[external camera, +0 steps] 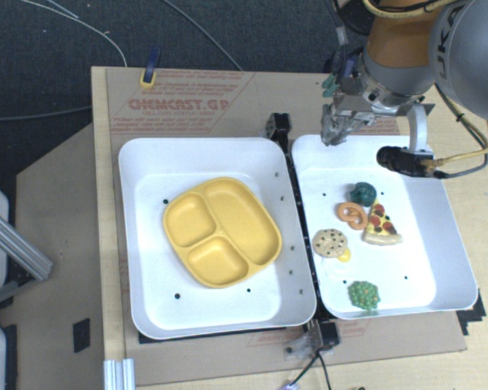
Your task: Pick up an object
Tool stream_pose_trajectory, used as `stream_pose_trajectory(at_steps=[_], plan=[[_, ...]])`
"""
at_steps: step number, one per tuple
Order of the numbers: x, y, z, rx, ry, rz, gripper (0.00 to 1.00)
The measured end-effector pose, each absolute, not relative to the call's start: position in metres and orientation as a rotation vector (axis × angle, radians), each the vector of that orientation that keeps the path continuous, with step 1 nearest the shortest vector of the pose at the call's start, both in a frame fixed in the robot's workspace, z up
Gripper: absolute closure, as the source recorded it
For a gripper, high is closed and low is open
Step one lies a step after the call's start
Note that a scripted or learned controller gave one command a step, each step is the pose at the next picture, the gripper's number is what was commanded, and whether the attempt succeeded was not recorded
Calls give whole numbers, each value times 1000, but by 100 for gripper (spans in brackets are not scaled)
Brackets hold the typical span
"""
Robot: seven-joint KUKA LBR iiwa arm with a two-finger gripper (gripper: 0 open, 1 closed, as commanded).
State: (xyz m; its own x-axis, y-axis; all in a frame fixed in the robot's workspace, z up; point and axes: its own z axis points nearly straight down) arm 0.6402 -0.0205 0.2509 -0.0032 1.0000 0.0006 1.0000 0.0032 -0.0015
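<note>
The right white bin (439, 250) holds several small toy foods: a dark teal ball (363, 192), an orange pretzel (351, 214), a pizza slice (381, 227), a chocolate-chip cookie (330, 242) and a green broccoli piece (363, 295). My gripper (335, 133) hangs over the far left corner of that bin, above and away from the foods. Nothing shows between its fingers. The arm's grey body and orange band fill the top right.
The left white bin (138, 218) holds a yellow divided plate (220, 231). A black clip (278, 125) sits at the far end of the seam between the bins. A black cylinder with a cable (403, 161) juts over the right bin's far side.
</note>
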Motion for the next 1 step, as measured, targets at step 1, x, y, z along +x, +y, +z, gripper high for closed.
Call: stream_pose_trajectory(at_steps=[1], plan=[[635,32,253,-2217,-2223,1,100]])
